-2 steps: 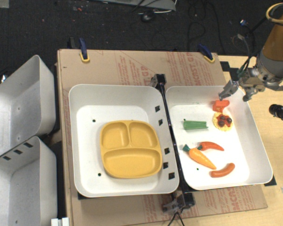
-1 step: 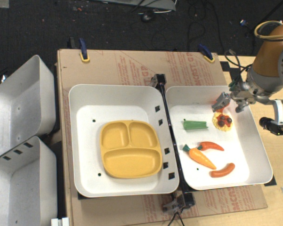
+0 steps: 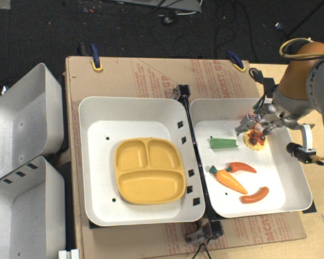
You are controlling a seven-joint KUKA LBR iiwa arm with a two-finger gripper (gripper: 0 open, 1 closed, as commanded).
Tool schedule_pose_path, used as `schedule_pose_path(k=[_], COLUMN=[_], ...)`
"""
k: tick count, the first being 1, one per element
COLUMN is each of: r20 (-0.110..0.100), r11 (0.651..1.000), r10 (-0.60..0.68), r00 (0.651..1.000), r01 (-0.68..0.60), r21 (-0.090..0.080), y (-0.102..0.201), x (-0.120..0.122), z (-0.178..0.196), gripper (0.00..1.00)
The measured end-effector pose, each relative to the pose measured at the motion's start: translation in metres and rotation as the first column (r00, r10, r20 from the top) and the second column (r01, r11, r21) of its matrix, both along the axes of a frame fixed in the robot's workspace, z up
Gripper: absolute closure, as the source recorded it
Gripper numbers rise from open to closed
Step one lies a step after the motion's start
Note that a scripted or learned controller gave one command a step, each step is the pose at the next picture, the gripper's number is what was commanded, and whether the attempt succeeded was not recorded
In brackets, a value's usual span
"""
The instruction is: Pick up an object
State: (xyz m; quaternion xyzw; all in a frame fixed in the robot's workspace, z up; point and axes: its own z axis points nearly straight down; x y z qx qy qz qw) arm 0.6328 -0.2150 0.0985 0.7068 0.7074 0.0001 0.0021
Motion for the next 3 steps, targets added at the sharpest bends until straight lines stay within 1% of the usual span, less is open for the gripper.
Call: schedule_pose_path(k=[1, 2, 3], r20=[0.003, 0.006, 0.005], r11=[1.0, 1.0, 1.0], r10=[0.002, 0.001, 0.002], r00=[1.0, 1.0, 1.0], r01=[-0.002, -0.001, -0.002], r21=[-0.001, 0.0, -0.001], y=[0.0, -0.001, -0.001], x=[0.001, 0.002, 0.004], z=[0.013, 0.077, 0.132], gripper=[1.0, 1.0, 1.0])
